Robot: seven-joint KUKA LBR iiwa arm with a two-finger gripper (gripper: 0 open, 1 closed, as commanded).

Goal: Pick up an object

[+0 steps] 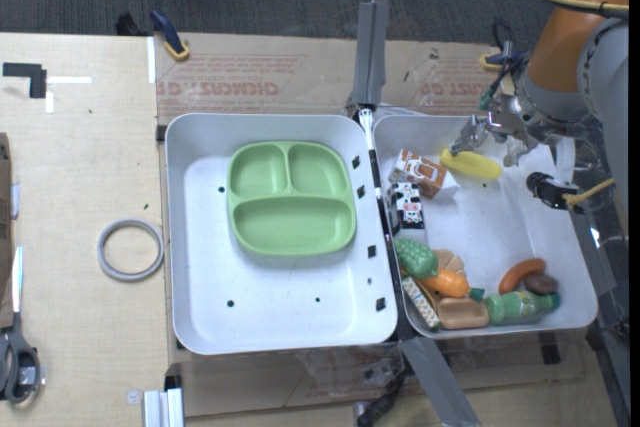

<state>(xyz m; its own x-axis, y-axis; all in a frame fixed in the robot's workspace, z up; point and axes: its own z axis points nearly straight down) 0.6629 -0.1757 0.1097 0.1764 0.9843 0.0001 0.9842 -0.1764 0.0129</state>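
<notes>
My gripper [489, 141] hangs over the back of the right bin [500, 225], at the end of the grey arm with the orange band [565, 40]. A yellow banana-like toy [474, 166] sits directly under it, touching or very close; whether it is gripped is not visible. Further left in the same bin lie an orange and white carton [421, 173] and a small black and white box [405, 202]. Along the front edge are a green vegetable [415, 258], a carrot [450, 284], a bread piece [462, 314], a green bottle [516, 305] and a red sausage [522, 272].
The left bin [200, 285] holds a green divided plate [292, 197]. On the bench to the left lie a grey tape ring [130, 248] and scissors [16, 355]. A grey post [371, 50] rises behind the wall between the two bins.
</notes>
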